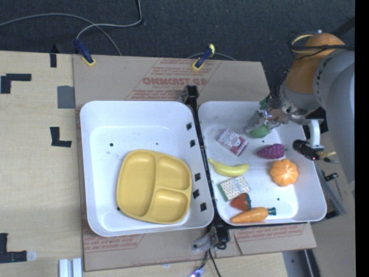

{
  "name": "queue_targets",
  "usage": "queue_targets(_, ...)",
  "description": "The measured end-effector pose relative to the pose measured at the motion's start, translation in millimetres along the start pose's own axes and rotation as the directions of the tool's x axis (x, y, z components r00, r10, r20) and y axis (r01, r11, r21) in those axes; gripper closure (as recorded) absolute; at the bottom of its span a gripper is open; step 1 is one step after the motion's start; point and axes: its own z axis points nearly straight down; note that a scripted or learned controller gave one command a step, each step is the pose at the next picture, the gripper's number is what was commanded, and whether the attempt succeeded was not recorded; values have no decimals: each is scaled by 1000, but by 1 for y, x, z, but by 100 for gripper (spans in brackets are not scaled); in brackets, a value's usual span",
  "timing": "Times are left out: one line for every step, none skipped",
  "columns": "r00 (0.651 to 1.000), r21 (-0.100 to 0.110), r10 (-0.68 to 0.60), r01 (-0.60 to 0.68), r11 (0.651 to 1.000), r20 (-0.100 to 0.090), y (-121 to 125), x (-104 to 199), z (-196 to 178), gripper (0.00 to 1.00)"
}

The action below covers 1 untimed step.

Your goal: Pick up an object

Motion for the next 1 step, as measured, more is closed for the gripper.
queue_targets(1000,4,-1,1,1000,-5,8,78,-44,100)
